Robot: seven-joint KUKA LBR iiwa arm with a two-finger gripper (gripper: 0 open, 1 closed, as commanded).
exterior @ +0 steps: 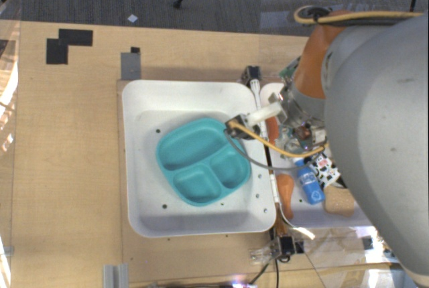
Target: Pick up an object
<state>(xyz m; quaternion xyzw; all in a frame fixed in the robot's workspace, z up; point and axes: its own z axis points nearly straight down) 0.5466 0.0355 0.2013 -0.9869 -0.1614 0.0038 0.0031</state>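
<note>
Item under inspection: the blue bottle (310, 186), which I judge the most reachable candidate for the pick. It lies on its side in the right bin (268, 91), near that bin's left wall and toward the near end.

Handling, by judgement: small, light, probably rigid plastic. The skin looks smooth, so it may slip or roll when pressed. The best hold is across the middle of the body, square to its length and clear of either end.

Orientation: the long axis runs roughly from far to near in the camera view, with the near end tilted slightly right. A paler patch sits at the far end. I cannot tell whether that is a cap or a label.

Neighbours: an orange piece (285, 191) lies just beside it on the left, long and almost parallel to it. A black-and-white patterned item (326, 171) touches or nearly touches it on the right. A tan block (339, 203) sits near its lower right. This crowding leaves little room on either flank.

My claw (299, 137) hangs over the far part of the same bin, beyond the bottle and next to a red-orange piece (271, 127). My own wrist blocks the view, so I cannot tell how wide the claw stands or whether it holds anything.

The left bin (134, 146) holds a teal plate (201, 163) with three compartments, well apart from the work.
</note>
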